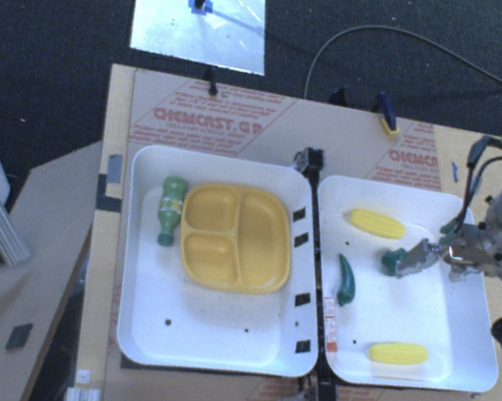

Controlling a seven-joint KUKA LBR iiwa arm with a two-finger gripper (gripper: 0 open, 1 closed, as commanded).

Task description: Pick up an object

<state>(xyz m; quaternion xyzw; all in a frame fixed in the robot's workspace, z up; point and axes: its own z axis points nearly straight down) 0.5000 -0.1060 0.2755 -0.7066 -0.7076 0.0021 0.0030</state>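
The arm is reaching in from the right over the right bin (464, 367), its gripper (401, 261) hanging low near the bin's middle, with teal-tipped fingers (394, 261) pointing left; whether they are parted or closed cannot be made out. A dark green chili pepper (345, 281), slim and curved, is lying just left of and below the gripper, apart from it. One yellow corn cob (377, 225) is sitting near the bin's far wall, another corn cob (398, 354) near its front. In the left bin (135, 318), a yellow divided plate (234, 237) is resting beside a green bottle (170, 210).
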